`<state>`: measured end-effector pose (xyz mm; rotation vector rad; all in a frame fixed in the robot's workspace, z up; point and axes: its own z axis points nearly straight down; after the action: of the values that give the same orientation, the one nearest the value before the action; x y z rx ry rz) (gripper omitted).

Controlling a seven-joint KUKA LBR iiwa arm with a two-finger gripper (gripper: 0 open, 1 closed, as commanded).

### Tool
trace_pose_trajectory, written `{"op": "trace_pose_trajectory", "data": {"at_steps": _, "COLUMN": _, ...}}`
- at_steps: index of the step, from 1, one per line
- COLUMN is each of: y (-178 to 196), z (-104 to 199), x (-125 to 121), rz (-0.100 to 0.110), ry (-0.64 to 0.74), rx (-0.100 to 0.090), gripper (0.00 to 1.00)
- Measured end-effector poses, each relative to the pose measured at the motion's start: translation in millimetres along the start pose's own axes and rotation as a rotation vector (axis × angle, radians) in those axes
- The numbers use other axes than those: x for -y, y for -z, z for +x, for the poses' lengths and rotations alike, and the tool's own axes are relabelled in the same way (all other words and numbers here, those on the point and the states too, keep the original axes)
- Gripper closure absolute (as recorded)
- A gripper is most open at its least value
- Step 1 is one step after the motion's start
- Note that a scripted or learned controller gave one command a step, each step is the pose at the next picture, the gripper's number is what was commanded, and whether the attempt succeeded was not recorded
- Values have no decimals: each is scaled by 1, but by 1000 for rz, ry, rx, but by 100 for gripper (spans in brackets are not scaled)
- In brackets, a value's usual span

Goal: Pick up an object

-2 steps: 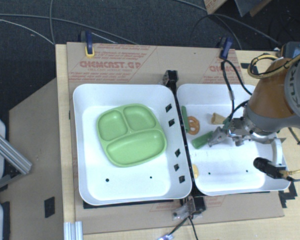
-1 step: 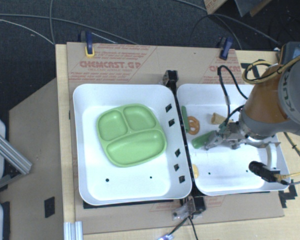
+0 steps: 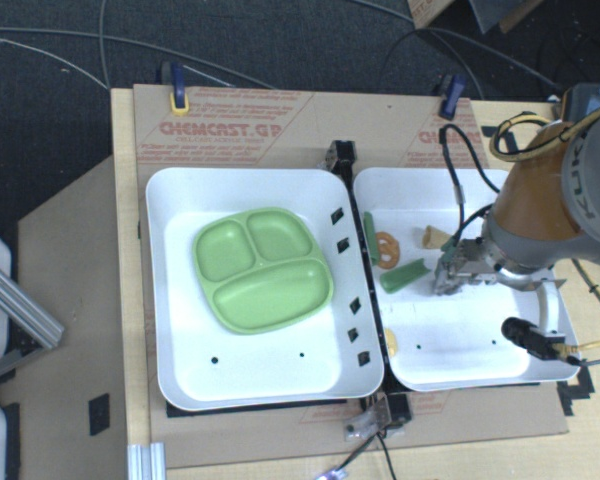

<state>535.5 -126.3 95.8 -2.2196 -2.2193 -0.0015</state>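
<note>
Grey, orange-banded arm (image 3: 540, 208) above right shallow white bin (image 3: 460, 363), partly masking metal gripper (image 3: 448, 276) (open or closed: cannot tell), just beside flat green plastic strip (image 3: 403, 275); brown pretzel (image 3: 387, 250) near.

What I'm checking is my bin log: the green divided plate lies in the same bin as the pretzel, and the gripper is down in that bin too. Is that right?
One slip. The camera view shows the green divided plate in the left bin, not with the pretzel, which lies in the right bin. The gripper is in the pretzel's bin, as you say.
</note>
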Motion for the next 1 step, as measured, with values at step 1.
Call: {"op": "trace_pose_trajectory", "data": {"at_steps": 1, "y": 59, "z": 0, "x": -10, "rz": -6, "ry": 2, "rx": 4, "gripper": 100}}
